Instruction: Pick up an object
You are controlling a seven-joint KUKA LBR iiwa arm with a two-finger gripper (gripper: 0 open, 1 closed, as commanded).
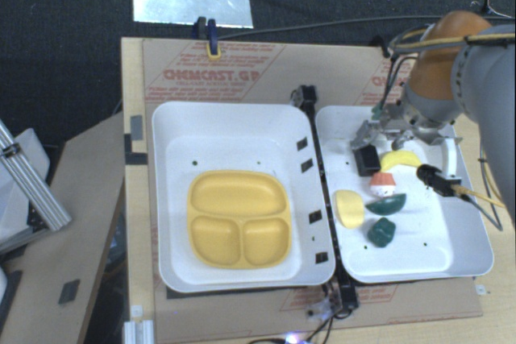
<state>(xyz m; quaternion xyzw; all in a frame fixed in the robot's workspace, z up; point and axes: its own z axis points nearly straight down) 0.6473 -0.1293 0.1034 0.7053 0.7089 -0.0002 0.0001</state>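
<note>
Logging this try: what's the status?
Pincer low in right bin, grip unclear. Yellow banana-like piece beside it. Black block, green pieces crowd close.

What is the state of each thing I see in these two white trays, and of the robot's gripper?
Yellow divided plate: flat in the left bin, nothing on it.
Banana: lying in the right bin, beside the gripper.
Pale yellow piece: lying loose near the bins' divider.
Dark green lump: lying loose, untouched.
Gripper: low over the right bin; its grip cannot be made out.
</note>
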